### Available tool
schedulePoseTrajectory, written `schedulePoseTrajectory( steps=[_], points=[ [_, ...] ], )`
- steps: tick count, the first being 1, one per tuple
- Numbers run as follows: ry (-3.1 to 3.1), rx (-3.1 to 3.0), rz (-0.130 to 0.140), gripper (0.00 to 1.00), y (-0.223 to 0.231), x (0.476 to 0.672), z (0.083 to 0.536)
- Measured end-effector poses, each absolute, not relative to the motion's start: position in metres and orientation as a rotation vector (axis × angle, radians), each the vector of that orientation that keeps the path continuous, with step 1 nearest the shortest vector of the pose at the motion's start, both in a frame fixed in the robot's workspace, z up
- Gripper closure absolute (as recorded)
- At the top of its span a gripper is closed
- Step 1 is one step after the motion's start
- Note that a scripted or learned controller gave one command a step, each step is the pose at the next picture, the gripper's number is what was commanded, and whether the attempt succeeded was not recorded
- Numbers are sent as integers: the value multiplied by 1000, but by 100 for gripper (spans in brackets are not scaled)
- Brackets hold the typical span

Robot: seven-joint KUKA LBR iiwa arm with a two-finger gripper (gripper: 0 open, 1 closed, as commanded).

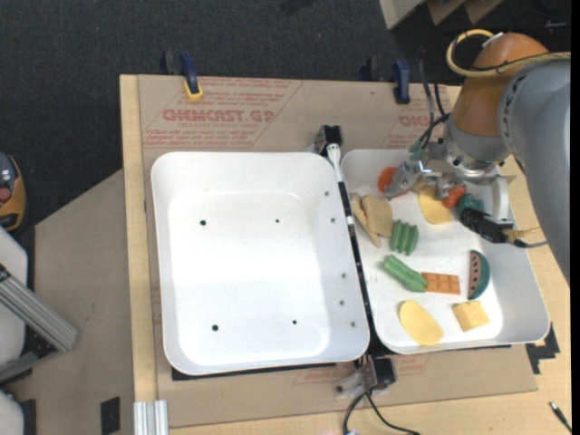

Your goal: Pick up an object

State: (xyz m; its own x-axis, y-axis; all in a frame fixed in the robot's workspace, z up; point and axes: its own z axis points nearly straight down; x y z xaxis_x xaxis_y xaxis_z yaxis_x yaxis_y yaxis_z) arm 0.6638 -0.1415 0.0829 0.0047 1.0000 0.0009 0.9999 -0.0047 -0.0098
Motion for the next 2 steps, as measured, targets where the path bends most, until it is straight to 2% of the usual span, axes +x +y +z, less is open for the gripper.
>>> schedulePoseTrajectory(
  steps=[1, 2],
  points=[
    [-2217, -2197, -8, 0, -188, 667, 89],
    [-2222, -2207, -6, 100, -193, 667, 100]
  ],
)
